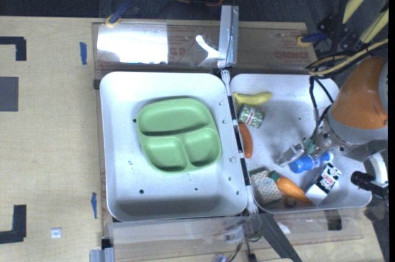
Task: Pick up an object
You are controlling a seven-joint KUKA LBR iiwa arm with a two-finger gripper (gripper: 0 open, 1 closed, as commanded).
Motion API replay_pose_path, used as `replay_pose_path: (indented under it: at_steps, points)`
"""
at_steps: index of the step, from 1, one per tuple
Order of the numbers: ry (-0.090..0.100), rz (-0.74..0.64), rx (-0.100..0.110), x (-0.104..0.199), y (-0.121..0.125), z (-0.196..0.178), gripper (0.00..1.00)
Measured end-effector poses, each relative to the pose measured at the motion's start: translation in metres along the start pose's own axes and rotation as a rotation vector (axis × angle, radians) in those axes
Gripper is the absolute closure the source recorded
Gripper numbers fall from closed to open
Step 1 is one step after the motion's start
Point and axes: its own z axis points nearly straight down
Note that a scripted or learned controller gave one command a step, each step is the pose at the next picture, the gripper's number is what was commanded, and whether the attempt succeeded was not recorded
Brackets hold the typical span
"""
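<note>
The green divided tray (179,133) sits alone in the left bin (117,149). Every loose item lies to its right, in the right bin (284,100): a banana (252,97) at the far wall, a small green can (251,116) just below it, an orange-red sausage-like piece (246,139) nearest the tray, then a carrot (293,188) touching a patterned pouch (265,186), a black-and-white carton (327,179) and a blue bottle (303,163) farthest from the tray. The gripper (308,148) hangs right above the blue bottle; whether the jaws are apart or together, I cannot tell, and nothing is visibly between them
</note>
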Motion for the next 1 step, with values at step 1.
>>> replay_pose_path:
  at_steps: [1]
  points:
    - [0.025, 0.052, -0.01, -0.0315, -0.0217, -0.0008, 0.0]
